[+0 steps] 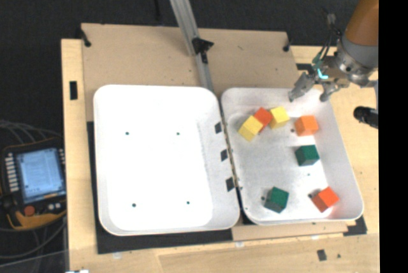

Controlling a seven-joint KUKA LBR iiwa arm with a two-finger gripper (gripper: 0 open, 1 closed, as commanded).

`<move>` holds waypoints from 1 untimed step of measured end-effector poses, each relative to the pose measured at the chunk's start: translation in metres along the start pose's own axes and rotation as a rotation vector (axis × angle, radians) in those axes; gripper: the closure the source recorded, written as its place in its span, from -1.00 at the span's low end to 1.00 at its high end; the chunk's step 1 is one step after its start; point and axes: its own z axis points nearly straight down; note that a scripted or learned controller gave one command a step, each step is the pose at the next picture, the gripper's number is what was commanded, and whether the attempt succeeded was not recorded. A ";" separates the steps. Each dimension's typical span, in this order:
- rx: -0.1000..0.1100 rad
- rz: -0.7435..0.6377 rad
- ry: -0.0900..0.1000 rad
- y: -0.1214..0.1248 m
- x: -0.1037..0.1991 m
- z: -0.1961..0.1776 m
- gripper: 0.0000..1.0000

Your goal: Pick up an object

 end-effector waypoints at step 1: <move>-0.003 -0.003 -0.005 0.001 -0.001 -0.003 -1.00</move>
